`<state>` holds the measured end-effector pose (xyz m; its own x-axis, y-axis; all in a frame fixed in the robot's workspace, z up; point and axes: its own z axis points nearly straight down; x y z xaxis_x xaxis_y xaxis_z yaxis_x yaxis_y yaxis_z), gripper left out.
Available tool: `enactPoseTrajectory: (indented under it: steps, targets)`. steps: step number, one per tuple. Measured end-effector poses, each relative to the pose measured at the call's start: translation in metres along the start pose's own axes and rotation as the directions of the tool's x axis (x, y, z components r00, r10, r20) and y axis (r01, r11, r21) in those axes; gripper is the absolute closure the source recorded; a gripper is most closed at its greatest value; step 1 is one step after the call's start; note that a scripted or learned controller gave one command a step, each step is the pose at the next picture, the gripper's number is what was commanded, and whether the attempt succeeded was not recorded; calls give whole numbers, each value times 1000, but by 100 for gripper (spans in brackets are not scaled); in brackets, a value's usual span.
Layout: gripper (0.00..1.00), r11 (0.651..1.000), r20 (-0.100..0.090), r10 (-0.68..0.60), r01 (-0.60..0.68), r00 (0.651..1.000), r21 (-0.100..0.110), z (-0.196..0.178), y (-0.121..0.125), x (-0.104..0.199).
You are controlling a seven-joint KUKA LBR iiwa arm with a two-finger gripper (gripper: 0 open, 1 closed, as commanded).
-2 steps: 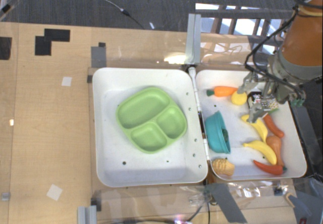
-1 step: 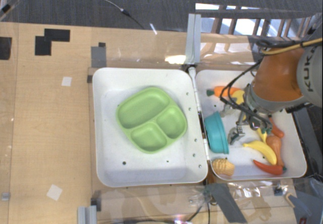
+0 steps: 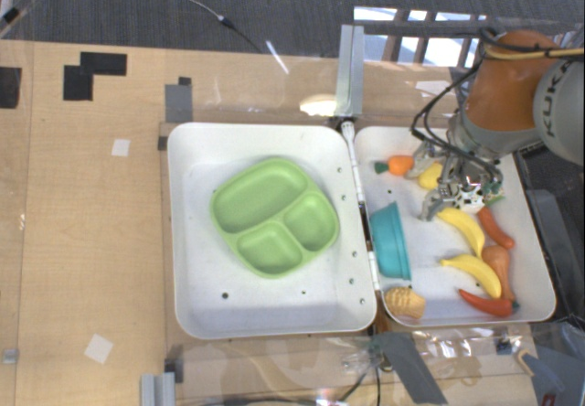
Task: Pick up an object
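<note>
The grey arm (image 3: pixel 559 112) bears the letters "KUK", cut off.

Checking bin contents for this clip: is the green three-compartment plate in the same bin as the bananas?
No, the green three-compartment plate lies in the left white bin, while the yellow bananas lie in the right white bin.

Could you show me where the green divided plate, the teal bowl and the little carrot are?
green divided plate (image 3: pixel 274 215), camera view, on the ridge between its compartments.
teal bowl (image 3: pixel 391 241), camera view, on its tilted side.
carrot (image 3: pixel 399 165), camera view, on its orange body.
</note>
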<state>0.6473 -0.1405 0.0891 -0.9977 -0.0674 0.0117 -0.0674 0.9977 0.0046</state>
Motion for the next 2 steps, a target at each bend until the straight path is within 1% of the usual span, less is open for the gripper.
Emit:
enactPoseTrajectory:
  steps: [1,2]
  targets:
    - [0,1000,23,-23,23,999,9,0,-42,47]
    - [0,1000,25,8,-8,1000,9,0,-58,109]
